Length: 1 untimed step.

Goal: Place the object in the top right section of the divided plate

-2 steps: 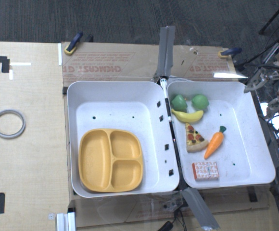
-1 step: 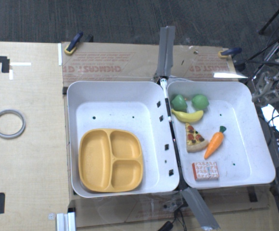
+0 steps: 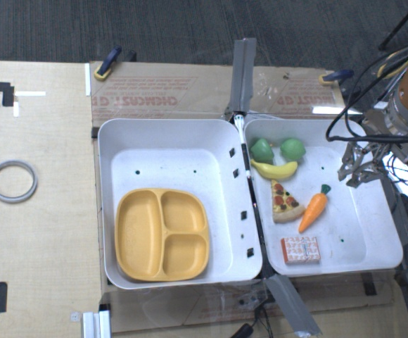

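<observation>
Dark grey carpet runs across the top of our view, and below it the pale wooden counter (image 3: pixel 42 189) carries two shallow white bins side by side on sheets of brown cardboard (image 3: pixel 162 94). We see the left white bin (image 3: pixel 169 153) holding a yellow divided plastic plate (image 3: pixel 163 234), three sections in all: one long section on the left and two smaller ones stacked on the right, each bare. Over in the right white bin (image 3: pixel 359 252) we have the toys: two green round pieces (image 3: pixel 278 149) near the top left corner, a yellow banana (image 3: pixel 275 168) curled just beneath them, a pizza slice with red toppings (image 3: pixel 285 203) below that, an orange carrot with a green tip (image 3: pixel 314 210) tilted just beside the slice, and a small red-and-white box (image 3: pixel 300 249) lying near the bottom. The arm comes in from the right, and its metal tool (image 3: pixel 361 167) hangs over the right part of that bin, near the carrot but apart from it; we cannot tell whether it is spread or pressed together, and nothing shows in its grip. Out on the counter's left side lies a grey roll of tape (image 3: pixel 12 181), and a blue clamp (image 3: pixel 108 63) sits at the cardboard's top left edge.
</observation>
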Tool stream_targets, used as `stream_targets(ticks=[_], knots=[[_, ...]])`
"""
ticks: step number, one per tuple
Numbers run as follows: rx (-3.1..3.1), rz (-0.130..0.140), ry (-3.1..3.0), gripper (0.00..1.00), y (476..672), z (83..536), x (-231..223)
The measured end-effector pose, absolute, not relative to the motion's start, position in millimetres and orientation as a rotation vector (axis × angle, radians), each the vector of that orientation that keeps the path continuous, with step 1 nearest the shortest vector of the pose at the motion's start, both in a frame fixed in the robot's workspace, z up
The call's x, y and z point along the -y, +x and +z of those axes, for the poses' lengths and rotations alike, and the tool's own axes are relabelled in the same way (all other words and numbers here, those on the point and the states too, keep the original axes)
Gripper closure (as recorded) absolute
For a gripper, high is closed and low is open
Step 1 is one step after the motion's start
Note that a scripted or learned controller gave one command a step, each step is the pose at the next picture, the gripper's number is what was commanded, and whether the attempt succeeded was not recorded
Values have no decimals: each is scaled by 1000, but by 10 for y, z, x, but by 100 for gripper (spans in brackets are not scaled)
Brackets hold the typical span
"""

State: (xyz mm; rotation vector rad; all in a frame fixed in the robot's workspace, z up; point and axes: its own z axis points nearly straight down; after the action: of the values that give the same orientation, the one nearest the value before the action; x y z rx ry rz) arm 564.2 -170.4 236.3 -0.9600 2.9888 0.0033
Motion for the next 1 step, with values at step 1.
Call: stream_targets(ticks=[1], knots=[[-2985,4,-952,100,5657,2457,1701]])
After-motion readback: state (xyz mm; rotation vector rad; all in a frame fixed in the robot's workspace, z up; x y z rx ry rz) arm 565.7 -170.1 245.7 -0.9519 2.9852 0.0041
